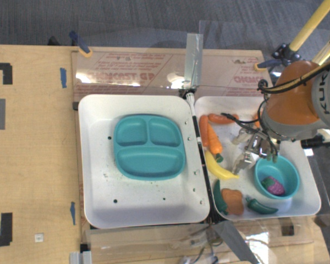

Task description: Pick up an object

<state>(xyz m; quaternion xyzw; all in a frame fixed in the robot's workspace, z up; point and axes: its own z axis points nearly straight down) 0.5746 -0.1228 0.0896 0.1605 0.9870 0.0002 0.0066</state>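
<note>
**Two bins, one plate, one bowl, a scatter of toy food**

I count two white bins. The left bin (93, 202) holds one teal divided plate (149, 146), nothing on it. The right bin (308, 199) holds one teal bowl (289, 172) with a single pink-purple piece (275, 186) inside. Loose on its floor I see one orange carrot (212, 139), one yellow banana (221, 170), a second orange piece (232, 201) and one green pepper (261, 205). The gripper (252, 154) hangs over the right bin between banana and bowl, nothing between its fingers; I cannot tell whether they are apart.
</note>
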